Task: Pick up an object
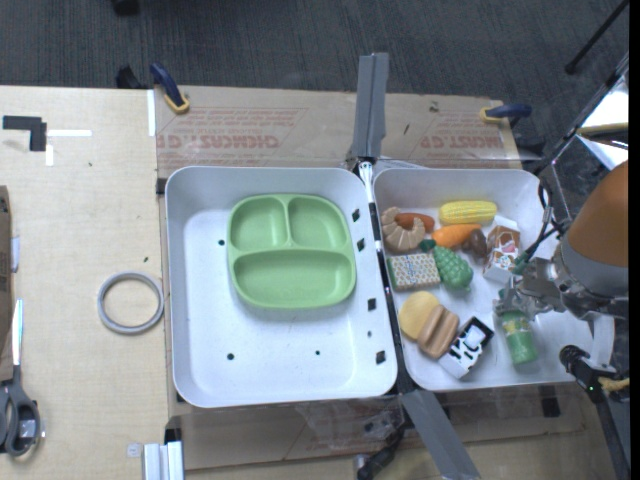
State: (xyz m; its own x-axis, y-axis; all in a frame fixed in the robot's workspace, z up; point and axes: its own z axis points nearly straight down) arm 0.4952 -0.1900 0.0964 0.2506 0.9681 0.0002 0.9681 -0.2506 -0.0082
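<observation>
A divided plate (292,250) lies in the left bin (190,298). Toy food fills the right bin (520,183), where my gripper (518,303) hangs over a bottle (519,341).

We can make out red print on the cardboard sheet (300,128) lying behind the two bins, but it sits upside down and mirrored from here and stays too faint for us to read. The small packages in the right bin (530,183) carry markings too small to read.

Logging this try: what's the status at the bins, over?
Two-finger gripper low in right white bin, over small green bottle; grasp unconfirmed. Black-and-white carton and orange carrot crowd close. Green divided plate in left bin.
</observation>
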